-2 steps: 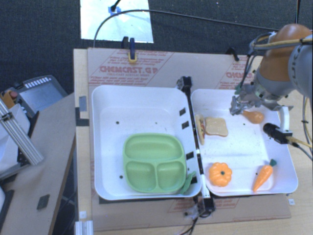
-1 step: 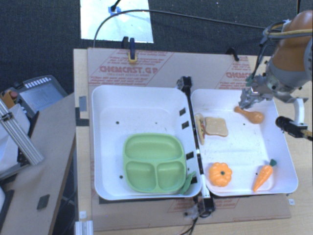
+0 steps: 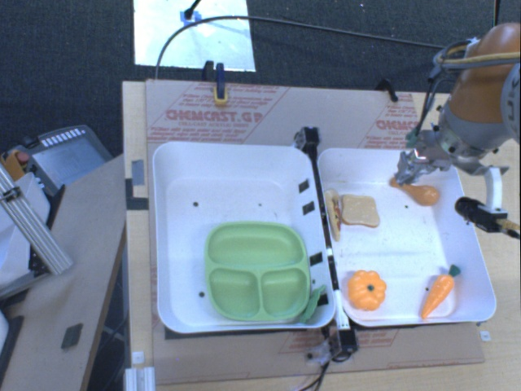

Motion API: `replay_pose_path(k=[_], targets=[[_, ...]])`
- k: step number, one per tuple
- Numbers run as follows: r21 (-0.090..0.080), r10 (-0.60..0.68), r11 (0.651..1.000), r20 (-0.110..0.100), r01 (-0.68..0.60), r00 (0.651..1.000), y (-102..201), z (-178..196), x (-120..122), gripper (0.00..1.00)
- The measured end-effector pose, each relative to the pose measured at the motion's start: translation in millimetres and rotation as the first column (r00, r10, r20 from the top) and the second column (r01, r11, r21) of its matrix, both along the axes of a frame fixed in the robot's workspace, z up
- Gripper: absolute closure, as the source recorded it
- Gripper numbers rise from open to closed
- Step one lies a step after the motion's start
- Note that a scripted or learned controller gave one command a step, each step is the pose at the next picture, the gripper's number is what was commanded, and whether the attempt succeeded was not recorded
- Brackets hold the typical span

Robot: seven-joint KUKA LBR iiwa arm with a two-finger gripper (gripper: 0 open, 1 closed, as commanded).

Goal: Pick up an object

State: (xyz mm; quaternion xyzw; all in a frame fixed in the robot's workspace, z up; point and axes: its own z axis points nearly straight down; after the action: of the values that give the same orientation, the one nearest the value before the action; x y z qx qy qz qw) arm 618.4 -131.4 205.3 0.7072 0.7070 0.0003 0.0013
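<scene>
Jaws first: you cannot tell from this slanted overhead view whether they are spread or closed, because the metal end of the two-finger gripper [image 3: 416,167] is small and cluttered here. What you can see is that the gripper sits low over the far part of the right shallow white bin [image 3: 482,293], and its tip is right at the near end of a tan-orange toy drumstick [image 3: 421,193]. Whether it touches that drumstick or hangs just above it is not clear, and nothing is visibly gripped.

You will find the other pickable things in the same right bin. A beige toy sandwich slice [image 3: 357,211] lies flat near the bin's left wall, well to the left of the drumstick. A small orange toy pumpkin [image 3: 366,290] sits by the near left corner. An orange toy carrot with a green top [image 3: 439,292] lies tilted by the near right corner, apart from the pumpkin.

Over in the left shallow white bin [image 3: 236,151] you have a light green plastic plate with three compartments [image 3: 256,272], resting at the near side.

Both bins sit on a brown cardboard sheet with red lettering [image 3: 269,108], and a yellow clamp [image 3: 220,96] grips its far edge.
</scene>
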Motion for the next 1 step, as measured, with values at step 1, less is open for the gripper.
replay_pose_path(k=[1], targets=[[0.002,0.007,1.0,-0.001,-0.007,1.0,49.3,13.7,-12.3,1.0]])
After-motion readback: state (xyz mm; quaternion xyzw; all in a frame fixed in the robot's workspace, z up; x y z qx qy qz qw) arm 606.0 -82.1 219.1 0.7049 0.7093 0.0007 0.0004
